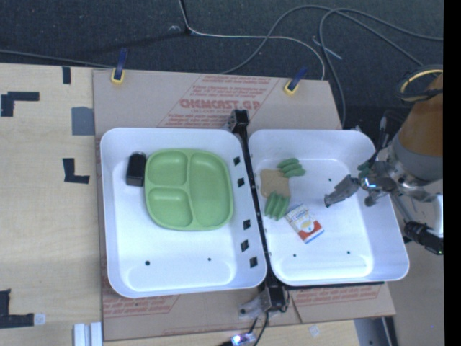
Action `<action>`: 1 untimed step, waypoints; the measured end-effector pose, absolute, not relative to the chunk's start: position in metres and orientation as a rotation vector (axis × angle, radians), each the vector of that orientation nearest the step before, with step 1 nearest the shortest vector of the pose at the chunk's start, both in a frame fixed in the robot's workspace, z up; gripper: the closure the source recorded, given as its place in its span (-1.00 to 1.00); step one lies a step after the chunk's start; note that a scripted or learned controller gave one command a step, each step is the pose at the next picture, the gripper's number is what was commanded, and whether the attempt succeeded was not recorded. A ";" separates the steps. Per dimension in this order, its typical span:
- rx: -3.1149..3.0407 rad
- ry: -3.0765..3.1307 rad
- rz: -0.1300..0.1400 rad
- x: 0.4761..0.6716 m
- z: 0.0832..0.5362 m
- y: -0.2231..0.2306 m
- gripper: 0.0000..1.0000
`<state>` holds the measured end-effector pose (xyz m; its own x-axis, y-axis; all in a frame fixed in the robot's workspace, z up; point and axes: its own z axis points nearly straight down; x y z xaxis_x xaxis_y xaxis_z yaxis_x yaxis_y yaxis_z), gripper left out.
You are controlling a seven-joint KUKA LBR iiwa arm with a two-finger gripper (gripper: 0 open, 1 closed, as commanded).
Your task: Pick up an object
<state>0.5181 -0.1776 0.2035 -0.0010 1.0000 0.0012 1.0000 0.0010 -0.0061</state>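
Grey arm (418, 161) with orange band, dark metal gripper (340, 192) at its wrist.

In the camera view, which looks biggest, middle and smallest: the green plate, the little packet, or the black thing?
1. Green plate, by far the biggest.
2. Packet.
3. Black thing.
The last two look close in size, so their order is unsure.
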 end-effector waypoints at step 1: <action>-2.216 -2.219 0.005 0.514 0.157 -0.170 -1.00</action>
<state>0.5144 -0.1696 0.1567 -0.0012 1.0000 0.0012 1.0000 0.0012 -0.0061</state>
